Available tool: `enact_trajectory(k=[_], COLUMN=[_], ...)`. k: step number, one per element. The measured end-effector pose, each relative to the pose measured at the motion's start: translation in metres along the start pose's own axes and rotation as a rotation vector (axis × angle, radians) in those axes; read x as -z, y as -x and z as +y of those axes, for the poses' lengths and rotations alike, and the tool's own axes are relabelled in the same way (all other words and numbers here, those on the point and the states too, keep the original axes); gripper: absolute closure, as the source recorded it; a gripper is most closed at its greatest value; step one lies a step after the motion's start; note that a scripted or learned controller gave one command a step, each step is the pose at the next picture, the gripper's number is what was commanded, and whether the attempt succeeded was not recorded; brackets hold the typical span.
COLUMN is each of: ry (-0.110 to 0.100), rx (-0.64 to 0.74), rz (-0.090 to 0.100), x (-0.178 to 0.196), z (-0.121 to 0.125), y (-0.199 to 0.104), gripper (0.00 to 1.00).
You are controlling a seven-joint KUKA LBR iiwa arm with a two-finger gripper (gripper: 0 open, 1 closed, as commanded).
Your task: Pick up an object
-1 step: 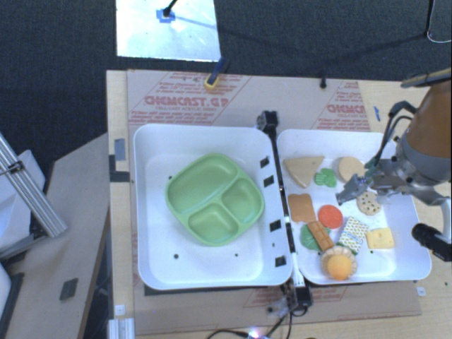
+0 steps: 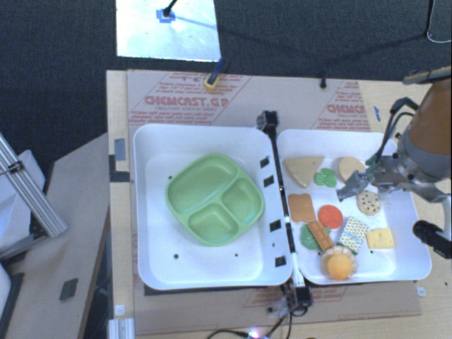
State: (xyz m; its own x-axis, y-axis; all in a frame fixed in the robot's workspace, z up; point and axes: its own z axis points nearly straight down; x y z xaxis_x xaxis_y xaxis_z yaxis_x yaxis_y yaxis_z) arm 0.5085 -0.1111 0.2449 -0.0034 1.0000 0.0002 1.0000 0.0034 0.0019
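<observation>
Camera view has my gripper (image 2: 351, 187), how wide I cannot tell, low at right among crowded food pieces, so I risk nudging the cookie (image 2: 367, 203) aside.

Both bins (image 2: 205, 136) white w/ black clips along the divider. Tray (image 2: 214, 200) in left bin pale green, 3 sections. Right bin items: wedge (image 2: 304, 169) tan; broccoli (image 2: 325, 178) green; bun (image 2: 348, 167) beige; cookie (image 2: 368, 203) tan w/ dark specks; toast (image 2: 301, 207) orange-brown; tomato (image 2: 330, 216) red-orange; packet (image 2: 353, 233) white w/ blue-green dot pattern; cheese (image 2: 381, 239) pale yellow; orange (image 2: 339, 265) orange at 6 o'clock. Arm (image 2: 431, 129) brownish-orange band, grey below; hand (image 2: 351, 187) grey metal. Bench (image 2: 183, 97) board tan w/ red print. Floor dark grey-blue; pale shiny sheet (image 2: 168, 20) at 11 o'clock.
</observation>
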Motion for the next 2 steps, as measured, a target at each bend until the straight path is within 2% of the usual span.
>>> enact_trajectory(k=[2], ry=[-0.006], rx=[-0.002], rz=[0.001], x=[-0.112], z=[0.008], y=[-0.007], gripper=[0.00])
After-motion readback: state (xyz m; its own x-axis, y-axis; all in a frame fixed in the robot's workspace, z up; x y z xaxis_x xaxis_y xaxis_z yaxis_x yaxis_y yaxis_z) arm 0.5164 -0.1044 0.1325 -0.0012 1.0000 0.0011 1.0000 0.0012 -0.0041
